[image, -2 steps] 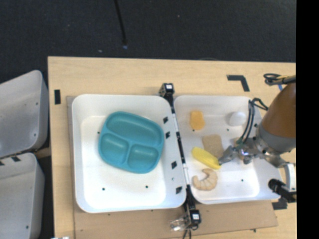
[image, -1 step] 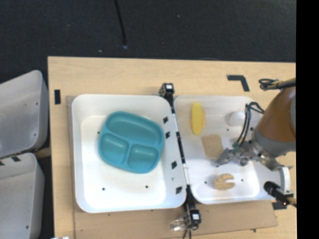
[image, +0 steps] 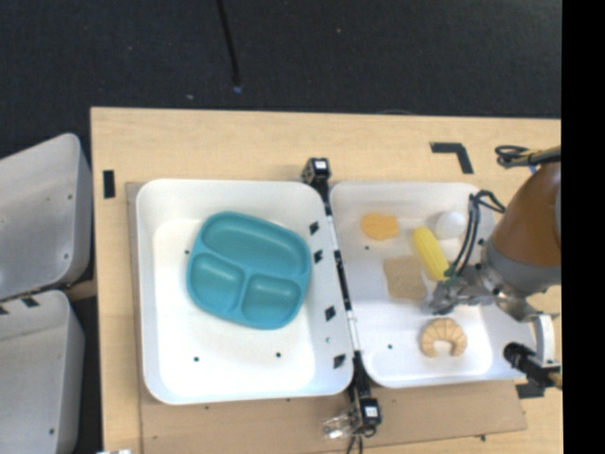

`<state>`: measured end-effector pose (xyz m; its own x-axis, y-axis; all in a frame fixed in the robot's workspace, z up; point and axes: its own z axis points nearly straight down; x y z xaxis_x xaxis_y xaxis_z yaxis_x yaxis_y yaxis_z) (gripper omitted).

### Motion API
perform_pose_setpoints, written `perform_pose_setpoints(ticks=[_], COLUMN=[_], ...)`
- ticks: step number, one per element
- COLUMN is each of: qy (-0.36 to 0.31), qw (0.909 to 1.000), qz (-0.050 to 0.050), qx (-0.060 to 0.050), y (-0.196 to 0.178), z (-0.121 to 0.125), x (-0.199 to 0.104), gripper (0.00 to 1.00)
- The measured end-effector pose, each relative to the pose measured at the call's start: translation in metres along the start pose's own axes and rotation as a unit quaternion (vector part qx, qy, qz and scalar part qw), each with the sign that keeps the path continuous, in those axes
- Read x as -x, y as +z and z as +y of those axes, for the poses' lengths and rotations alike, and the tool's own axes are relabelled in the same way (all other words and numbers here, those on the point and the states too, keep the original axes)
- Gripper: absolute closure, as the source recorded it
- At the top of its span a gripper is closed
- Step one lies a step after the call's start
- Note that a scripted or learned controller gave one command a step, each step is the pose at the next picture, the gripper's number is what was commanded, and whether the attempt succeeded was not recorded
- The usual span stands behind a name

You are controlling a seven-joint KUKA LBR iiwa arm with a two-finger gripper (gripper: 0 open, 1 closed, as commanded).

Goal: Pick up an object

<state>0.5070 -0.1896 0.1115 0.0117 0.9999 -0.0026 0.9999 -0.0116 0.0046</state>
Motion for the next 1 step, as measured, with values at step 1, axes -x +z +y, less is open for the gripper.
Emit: perform_pose_setpoints(ticks=[1], qy=[-0.002], qw=[1.0000], qz=[0.000], qx=[0.001], y=[-0.0442], z=[-0.0027], x=[0.0010], gripper=[1.00])
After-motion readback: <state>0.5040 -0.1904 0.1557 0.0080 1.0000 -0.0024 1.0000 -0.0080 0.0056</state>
